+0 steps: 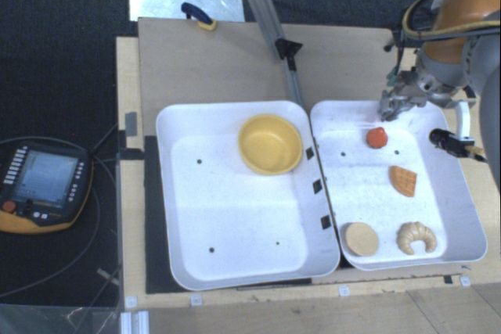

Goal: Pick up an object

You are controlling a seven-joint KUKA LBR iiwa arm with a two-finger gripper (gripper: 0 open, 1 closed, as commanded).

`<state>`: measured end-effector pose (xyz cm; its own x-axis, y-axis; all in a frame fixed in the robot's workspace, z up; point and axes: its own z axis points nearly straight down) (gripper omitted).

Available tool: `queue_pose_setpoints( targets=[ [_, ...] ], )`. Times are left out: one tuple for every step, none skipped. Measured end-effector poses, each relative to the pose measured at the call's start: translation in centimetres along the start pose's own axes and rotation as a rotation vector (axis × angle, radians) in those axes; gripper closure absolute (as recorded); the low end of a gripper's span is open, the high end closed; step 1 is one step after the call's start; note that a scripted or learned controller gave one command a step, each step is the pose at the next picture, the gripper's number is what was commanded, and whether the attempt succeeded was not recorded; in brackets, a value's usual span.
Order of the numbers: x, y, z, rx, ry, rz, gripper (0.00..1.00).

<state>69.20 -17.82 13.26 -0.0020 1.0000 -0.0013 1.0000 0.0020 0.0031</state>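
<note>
In the right bin (462, 203) lie a small red tomato-like ball (377, 138), an orange waffle wedge (404, 181), a round tan cookie (361, 238) and a pale croissant (416, 237). My gripper (391, 109) hangs over the bin's far edge, just above and right of the red ball, with nothing visibly between its fingers. A yellow bowl (270, 143) sits at the far right of the left bin (227, 246).
A slanted metal pole (262, 0) with a black clamp crosses the bench behind the bins. A teach pendant (39, 184) lies on the floor at the left. A blue-and-yellow clamp (197, 16) sits at the bench's far edge.
</note>
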Motion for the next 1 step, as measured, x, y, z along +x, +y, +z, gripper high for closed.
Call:
queue_pose_setpoints(
  targets=[
    [-0.45, -0.44, -6.12, -0.003, 0.0, 0.002, 1.0]
  ],
)
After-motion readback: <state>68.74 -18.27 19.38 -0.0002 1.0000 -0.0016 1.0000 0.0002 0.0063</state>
